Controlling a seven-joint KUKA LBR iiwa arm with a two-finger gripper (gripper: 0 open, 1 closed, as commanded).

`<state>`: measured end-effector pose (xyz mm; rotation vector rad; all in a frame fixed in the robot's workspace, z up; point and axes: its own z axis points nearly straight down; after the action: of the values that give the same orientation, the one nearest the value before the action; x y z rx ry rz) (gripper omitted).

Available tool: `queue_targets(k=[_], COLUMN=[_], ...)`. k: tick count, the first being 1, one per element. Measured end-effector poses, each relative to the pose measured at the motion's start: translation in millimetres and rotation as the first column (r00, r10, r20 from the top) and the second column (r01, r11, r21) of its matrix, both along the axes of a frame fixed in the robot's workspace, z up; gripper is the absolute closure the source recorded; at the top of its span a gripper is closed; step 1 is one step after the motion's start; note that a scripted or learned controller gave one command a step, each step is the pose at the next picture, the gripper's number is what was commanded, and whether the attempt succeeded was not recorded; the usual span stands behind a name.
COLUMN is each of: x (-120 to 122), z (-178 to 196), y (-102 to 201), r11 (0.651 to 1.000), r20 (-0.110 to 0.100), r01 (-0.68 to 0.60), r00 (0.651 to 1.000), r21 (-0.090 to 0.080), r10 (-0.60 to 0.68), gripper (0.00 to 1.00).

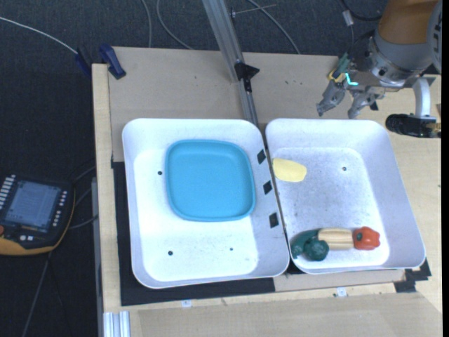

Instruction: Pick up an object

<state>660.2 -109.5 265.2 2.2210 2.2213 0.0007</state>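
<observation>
My gripper (345, 107) hangs open above the far rim of the right bin (393, 181), with nothing between its fingers. In that bin, a yellow lemon-like piece (289, 170) lies near the left wall at the back. Along the near wall sit a dark green vegetable (310, 247), a tan roll-shaped piece (335, 239) and a red tomato-like piece (365, 238), touching in a row. A light blue square plate (210, 180) lies in the left bin (144, 209).
A grey metal pole (226, 37) slants across the bench behind the bins. A handheld control pad (31, 209) lies on the floor at the left. Cables run over the dark floor at the back.
</observation>
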Motion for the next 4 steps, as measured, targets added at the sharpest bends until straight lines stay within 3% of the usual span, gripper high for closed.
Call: queue_targets(k=[1,3,4], x=[0.0,0.9,-9.8], z=[0.0,-106.2,-158.2], y=[0.0,6.0,9.1], r11=[1.0,1.0,1.0], r20=[0.0,-0.006,-0.005], r01=[0.0,0.0,0.0], r00=[1.0,1.0,1.0], r21=[0.0,0.0,0.001], r10=[0.0,0.0,0.001], gripper=[0.0,0.0,0.0])
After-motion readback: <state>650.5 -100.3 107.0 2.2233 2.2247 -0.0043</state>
